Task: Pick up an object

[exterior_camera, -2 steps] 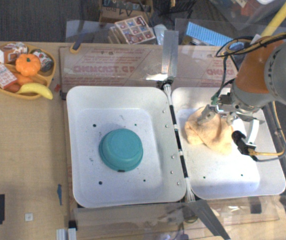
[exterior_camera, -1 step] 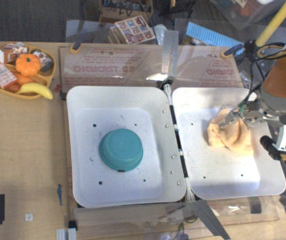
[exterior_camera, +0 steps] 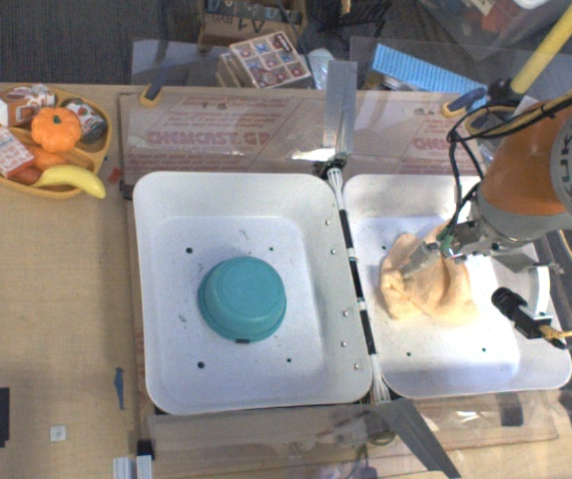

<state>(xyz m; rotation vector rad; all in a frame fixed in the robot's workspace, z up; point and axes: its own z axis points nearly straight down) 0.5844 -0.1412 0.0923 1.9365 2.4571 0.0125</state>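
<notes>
A teal bowl (exterior_camera: 243, 298) lies upside down in the middle of the left bin (exterior_camera: 166, 208). A crumpled tan cloth (exterior_camera: 423, 285) lies in the right bin (exterior_camera: 485, 362), toward its left side. The gripper (exterior_camera: 435, 248) reaches in from the right and sits low over the cloth's upper edge. Its fingertips touch or press into the fabric there. The grey arm with its orange band (exterior_camera: 525, 183) rises above it on the right and hides the bin's upper right part.
A dish of toy food (exterior_camera: 38, 140) with an orange pumpkin and a banana stands at the far left of the bench. Cardboard and clear panels line the back behind both bins. Cables hang near the arm at the right.
</notes>
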